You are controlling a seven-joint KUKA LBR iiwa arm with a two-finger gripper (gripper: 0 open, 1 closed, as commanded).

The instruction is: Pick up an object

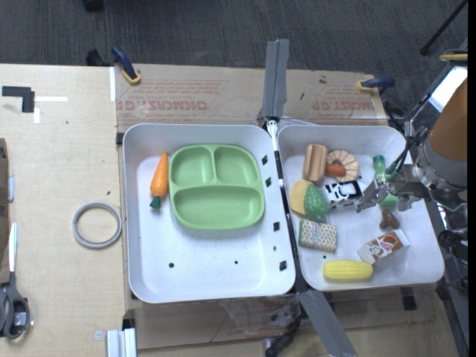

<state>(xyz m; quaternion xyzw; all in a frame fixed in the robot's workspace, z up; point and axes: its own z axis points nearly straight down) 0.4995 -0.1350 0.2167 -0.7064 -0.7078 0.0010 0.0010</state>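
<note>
- right bin (424,270) has all the small toys piled in, so that's clearly the picking side; left bin (141,222) just has a green divided plate (216,185) and a carrot (159,175)
- gripper (375,197) hangs low at the right bin's far side, can't tell if it's released or clenched
- closest pick looks like the black-and-white thing (343,191) just beside it, corn (348,271) lies nearer the front rim

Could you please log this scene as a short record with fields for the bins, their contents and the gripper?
left bin: green divided plate, toy carrot beside it
right bin: corn cob, small carton, cracker, green leafy toy, other toy food
gripper: over right bin, near its right side
bench: grey ring left of the bins
</note>
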